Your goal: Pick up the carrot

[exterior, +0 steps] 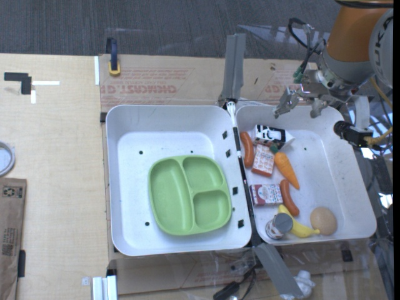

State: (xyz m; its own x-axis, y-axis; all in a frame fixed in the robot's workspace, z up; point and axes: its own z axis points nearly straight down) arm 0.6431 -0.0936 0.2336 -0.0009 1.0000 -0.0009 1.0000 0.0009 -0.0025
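- The tool (302, 103) hangs over the far edge of the right bin (342, 186), below the grey arm (356, 36) with its orange band, which reaches in from the right.
- Its two fingers (284, 105) are spread apart with nothing between them.
- The carrot (285, 167) lies in the right bin, pointing toward the near right, well apart from the tool and nearer the camera than it.
- A small red-and-white packet (263, 160) lies just beside the carrot on its left, and a sausage (247, 149) lies along the bin's left wall past that.
- A black-and-white package (270, 134) sits at the carrot's far end, close to its top.
- A second sausage (289, 197) lies just below the carrot's tip, with a dark red carton (265, 194) to its left.
- Near the front of the right bin lie an egg (323, 220), a banana (299, 225) and a small tin can (279, 226) touching the banana.
- The left bin (125, 167) holds a green divided plate (190, 194) with three compartments.
- Both bins stand side by side on the pale wooden counter (50, 142), where a yellow-handled clamp (113, 56) grips the far edge.
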